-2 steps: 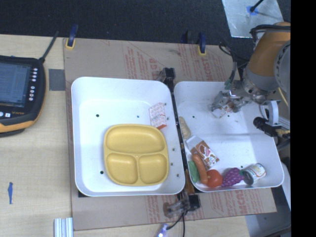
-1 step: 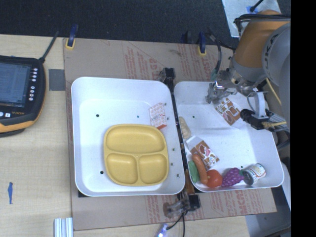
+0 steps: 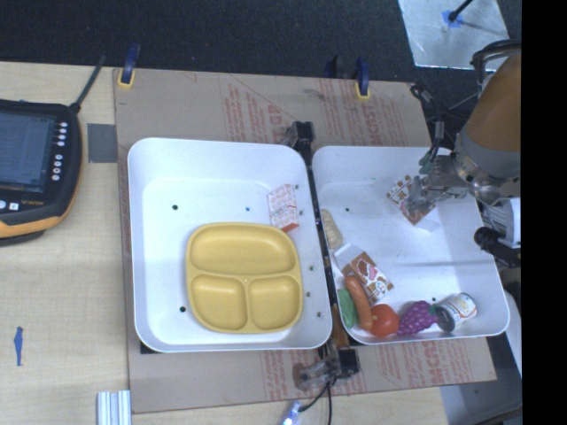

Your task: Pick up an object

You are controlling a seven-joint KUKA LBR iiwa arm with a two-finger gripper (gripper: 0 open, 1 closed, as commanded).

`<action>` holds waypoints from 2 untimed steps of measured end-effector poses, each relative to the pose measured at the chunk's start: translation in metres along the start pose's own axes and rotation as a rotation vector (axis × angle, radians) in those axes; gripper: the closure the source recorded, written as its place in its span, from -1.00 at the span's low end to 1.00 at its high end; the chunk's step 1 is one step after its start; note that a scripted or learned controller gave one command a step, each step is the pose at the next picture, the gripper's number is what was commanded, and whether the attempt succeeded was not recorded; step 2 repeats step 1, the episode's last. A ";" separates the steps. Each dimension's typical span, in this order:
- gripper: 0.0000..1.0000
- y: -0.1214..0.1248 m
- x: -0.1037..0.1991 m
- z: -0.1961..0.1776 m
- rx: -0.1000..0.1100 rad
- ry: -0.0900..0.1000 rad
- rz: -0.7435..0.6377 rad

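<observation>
Pincer (image 3: pixel 431 187) sits over the right bin's (image 3: pixel 496 321) far right corner; its tips touch a small packet (image 3: pixel 409 197); whether it grips, I cannot tell.

A light wooden bench (image 3: pixel 62 308) fills the bottom and left side, and a big sheet of brown cardboard (image 3: pixel 221 109) lies flat on it, held at the far edge by blue clips (image 3: pixel 129 63). A black and orange tablet (image 3: pixel 35 166) sits at the far left of the bench. Behind the bench the floor (image 3: pixel 221 11) is dark, with one pale sheet (image 3: pixel 452 20) lying on it near the top right.
</observation>
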State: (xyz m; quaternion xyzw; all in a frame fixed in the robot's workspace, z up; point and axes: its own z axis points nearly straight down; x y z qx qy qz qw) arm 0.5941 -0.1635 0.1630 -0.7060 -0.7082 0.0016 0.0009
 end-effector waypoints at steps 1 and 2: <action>1.00 -0.026 -0.021 -0.018 0.001 0.001 0.000; 1.00 -0.026 -0.021 -0.018 0.001 0.001 0.000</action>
